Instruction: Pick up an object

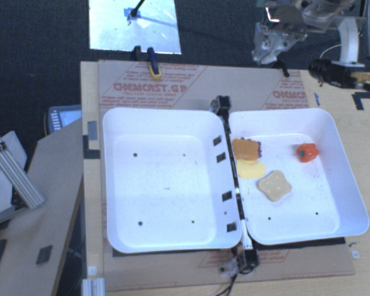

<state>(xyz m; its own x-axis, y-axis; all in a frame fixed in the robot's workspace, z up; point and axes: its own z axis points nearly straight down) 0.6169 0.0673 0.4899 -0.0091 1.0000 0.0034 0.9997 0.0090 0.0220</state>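
Grey metal claw (pixel 266 53) hangs at upper right, grip state unclear, above the shallow white plastic right bin (pixel 342 165) holding a small orange-red pepper-shaped toy (pixel 307 153).

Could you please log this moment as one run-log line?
pincer: raised beyond right bin | holding: nothing seen | right bin: orange piece, yellow piece, toast, red piece

Left bin (pixel 166 184) offers open floor; right bin's (pixel 333 221) ten-to-twelve o'clock area is crowded by toast (pixel 274 185), cheese (pixel 250 169) and pepper (pixel 307 153).
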